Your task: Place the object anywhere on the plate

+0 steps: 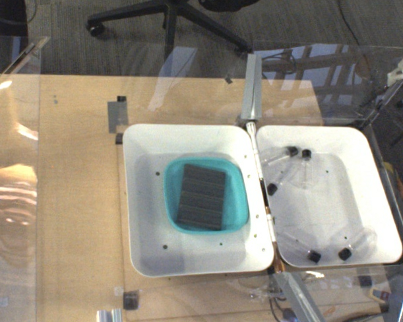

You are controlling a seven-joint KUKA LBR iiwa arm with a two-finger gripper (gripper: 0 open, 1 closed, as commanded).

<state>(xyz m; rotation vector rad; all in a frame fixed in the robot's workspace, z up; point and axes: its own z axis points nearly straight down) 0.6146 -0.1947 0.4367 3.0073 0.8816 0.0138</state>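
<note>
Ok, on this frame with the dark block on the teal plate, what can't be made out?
- Block: its underside is hidden by its own body, so whether it lies flat on the plate cannot be told.
- Right bin: small dark bits are too small to identify, and a clear item blurs into the white floor.
- Bench: glare from the clear panel washes out the left side.

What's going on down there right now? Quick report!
Dark ridged block lying flat on the teal plate, left bin. Clear pieces with black caps in the right bin. Nothing on top of the block.
</note>
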